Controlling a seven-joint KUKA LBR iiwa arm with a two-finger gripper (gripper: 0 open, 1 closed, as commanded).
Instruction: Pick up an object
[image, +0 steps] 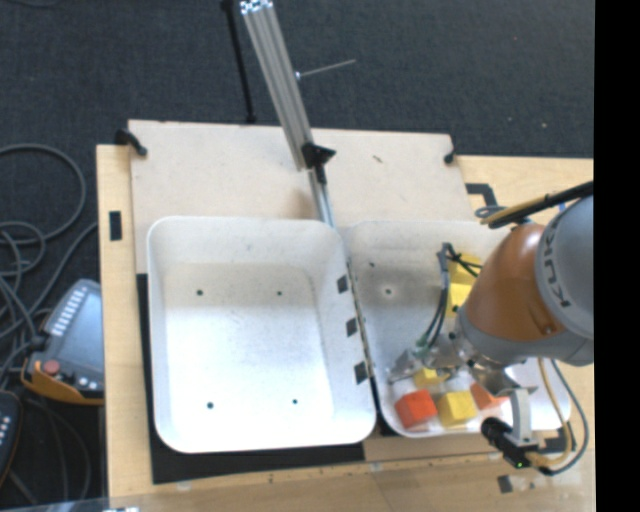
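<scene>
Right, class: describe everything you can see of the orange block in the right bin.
The orange block is a small, plain, matte cube-like piece, perhaps foam or wood. It lies on the floor of the right bin, near its front left corner. A yellow block sits close on its right; whether they touch is unclear. The arm hangs just above.

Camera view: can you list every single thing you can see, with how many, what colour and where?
bins: two, white, side by side on the bench; left one and right one.
orange block: one, orange, near front of the right bin.
yellow blocks: at least three, yellow; one beside the orange block, one small just behind, one further back, partly hidden by the arm.
metal pole: one, silver, slanting over the back board.
handheld controller: one, grey and orange, floor on the left.
cables: several, grey, floor on the left.
arm: one, grey with orange band, over the right bin.
pincer: one, low among the blocks.
</scene>
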